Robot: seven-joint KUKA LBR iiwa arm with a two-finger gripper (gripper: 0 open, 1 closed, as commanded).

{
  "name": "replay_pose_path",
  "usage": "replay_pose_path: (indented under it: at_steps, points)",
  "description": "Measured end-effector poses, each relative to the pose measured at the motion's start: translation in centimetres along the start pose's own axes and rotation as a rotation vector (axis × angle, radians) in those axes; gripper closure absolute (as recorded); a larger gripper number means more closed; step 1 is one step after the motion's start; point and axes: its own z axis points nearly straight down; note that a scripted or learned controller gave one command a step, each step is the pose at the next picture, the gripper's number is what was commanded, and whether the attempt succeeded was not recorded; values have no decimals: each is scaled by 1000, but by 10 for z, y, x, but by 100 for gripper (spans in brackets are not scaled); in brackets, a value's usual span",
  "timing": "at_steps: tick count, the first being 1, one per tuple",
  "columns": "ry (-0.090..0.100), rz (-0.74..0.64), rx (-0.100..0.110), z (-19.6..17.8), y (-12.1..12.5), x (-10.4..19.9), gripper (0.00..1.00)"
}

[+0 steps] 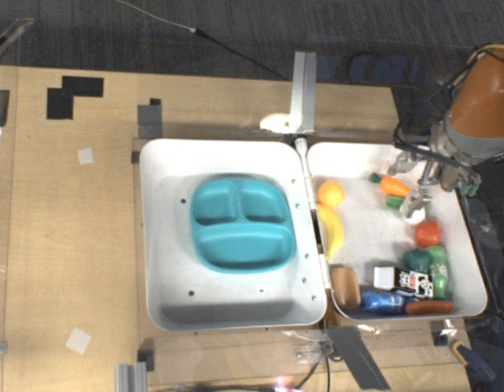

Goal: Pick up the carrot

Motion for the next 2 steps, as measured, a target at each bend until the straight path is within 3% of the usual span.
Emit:
replay_pose_path:
  at_steps: [1,2]
  points:
    - [28,247,-2,30,-2,-20,0]
    - [27,247,-2,30,-2,-20,0]
